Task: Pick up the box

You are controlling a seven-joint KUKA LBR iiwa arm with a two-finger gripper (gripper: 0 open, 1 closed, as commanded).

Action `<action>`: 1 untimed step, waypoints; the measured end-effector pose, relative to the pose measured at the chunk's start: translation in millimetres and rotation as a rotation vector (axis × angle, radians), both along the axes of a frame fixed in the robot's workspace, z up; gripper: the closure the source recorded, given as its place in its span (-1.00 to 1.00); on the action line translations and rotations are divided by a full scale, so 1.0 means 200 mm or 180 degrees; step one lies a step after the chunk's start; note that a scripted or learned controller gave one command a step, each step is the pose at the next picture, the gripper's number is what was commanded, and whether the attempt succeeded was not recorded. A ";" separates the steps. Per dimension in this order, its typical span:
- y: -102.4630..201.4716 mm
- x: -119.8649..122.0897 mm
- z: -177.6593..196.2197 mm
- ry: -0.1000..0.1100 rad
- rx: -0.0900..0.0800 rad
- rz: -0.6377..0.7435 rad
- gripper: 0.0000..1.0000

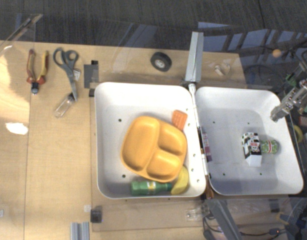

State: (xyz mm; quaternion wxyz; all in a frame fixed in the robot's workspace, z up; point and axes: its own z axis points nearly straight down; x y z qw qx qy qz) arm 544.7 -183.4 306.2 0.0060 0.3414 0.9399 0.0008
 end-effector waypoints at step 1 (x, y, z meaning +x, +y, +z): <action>-0.11 -0.28 -0.09 0.0010 -0.0003 0.0349 1.00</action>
